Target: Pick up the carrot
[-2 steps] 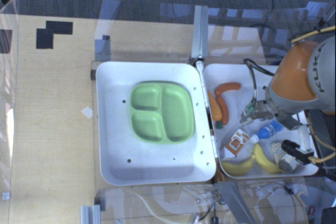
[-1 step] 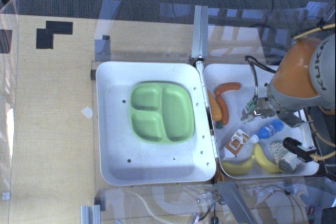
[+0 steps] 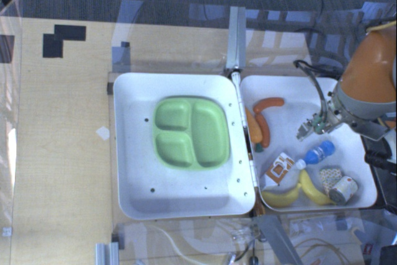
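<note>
Right bin (image 3: 370,152), near edge: two bananas (image 3: 282,197) by a small carton (image 3: 280,169), a can (image 3: 342,188) at 5 o'clock, a blue-capped bottle (image 3: 317,152) just above. Gripper (image 3: 313,127) hangs at 3 o'clock over the bin floor; jaw state cannot be told. Carrot (image 3: 253,126) lies at 9 o'clock against the bin's left wall, touching a curved sausage (image 3: 265,112). Left bin (image 3: 133,152) carries a green divided plate (image 3: 190,132).
</note>
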`<action>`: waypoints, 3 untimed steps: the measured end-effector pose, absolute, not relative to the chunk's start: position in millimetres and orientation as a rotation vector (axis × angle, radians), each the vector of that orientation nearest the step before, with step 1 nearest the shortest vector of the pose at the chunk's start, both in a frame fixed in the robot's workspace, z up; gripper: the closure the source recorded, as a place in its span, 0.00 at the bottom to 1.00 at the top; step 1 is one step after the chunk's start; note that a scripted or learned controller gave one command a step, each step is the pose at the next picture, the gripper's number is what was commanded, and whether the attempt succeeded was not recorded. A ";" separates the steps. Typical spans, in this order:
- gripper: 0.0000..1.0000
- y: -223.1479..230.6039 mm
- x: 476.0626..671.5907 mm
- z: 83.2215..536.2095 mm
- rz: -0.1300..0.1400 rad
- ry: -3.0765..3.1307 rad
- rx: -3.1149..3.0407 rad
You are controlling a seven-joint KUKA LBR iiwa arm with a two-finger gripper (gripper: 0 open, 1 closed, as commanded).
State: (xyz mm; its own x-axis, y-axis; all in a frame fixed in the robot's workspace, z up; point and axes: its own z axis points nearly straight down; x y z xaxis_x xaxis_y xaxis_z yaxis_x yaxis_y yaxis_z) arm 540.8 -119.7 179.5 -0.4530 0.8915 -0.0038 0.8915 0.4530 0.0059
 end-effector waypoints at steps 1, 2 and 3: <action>1.00 -76.4 545.5 185.5 0.004 2.893 1.208; 1.00 -131.1 626.7 186.4 0.002 3.043 0.739; 1.00 -194.3 652.8 204.3 -0.002 3.125 0.089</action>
